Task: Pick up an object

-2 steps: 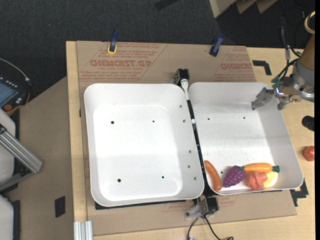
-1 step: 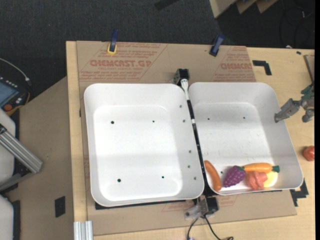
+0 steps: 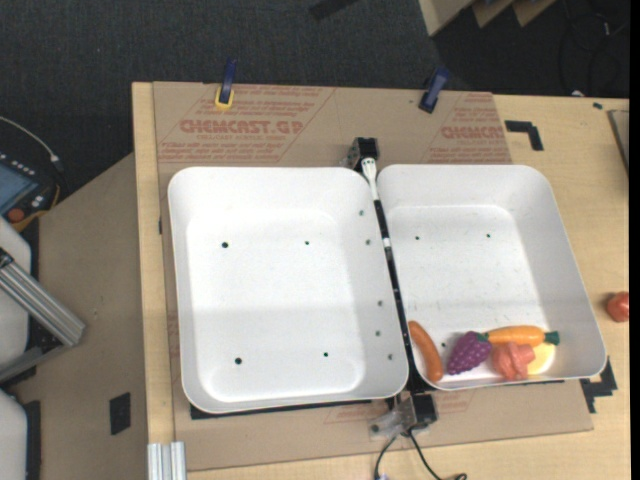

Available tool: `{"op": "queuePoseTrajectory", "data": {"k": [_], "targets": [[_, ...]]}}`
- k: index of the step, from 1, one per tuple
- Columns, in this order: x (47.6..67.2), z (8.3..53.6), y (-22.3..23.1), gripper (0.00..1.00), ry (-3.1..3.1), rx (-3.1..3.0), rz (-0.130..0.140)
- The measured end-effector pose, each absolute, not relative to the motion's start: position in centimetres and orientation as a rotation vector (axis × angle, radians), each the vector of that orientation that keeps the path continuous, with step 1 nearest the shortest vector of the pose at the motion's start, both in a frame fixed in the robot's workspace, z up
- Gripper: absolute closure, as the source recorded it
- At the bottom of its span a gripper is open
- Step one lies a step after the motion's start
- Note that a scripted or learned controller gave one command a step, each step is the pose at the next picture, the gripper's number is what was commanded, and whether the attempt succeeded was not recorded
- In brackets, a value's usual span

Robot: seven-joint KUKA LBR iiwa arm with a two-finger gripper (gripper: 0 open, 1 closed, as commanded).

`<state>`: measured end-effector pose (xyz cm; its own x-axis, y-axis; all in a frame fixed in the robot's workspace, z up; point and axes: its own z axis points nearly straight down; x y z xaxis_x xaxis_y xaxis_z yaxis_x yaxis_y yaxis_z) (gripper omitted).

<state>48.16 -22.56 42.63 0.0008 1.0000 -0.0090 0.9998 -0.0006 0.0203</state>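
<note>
Several toy foods lie along the near edge of the right bin (image 3: 520, 193). An orange sausage-like piece (image 3: 425, 351) leans by the bin's near left corner. Beside it is a purple bunch of grapes (image 3: 468, 352). An orange carrot with a green tip (image 3: 521, 335) lies over a red piece (image 3: 510, 360) and a pale yellow piece (image 3: 541, 359).
The left bin (image 3: 200, 208) sits beside the right one, joined by a black hinge strip (image 3: 385, 253). Both rest on a cardboard sheet (image 3: 300, 118) held by blue clamps (image 3: 228, 80). A small red-orange object (image 3: 618, 307) lies on the bench right of the bins.
</note>
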Motion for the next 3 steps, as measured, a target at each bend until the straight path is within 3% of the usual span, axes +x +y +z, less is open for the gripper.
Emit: {"op": "queuePoseTrajectory", "data": {"k": [1, 2, 3], "targets": [[47.9, 54.4, -22.5, 0.0, 2.21, 2.207, 0.01], [48.0, 54.7, -22.4, 1.0, 2.215, 2.213, 0.002], [47.9, 53.5, -22.4, 1.0, 2.222, 2.222, -0.002]]}}
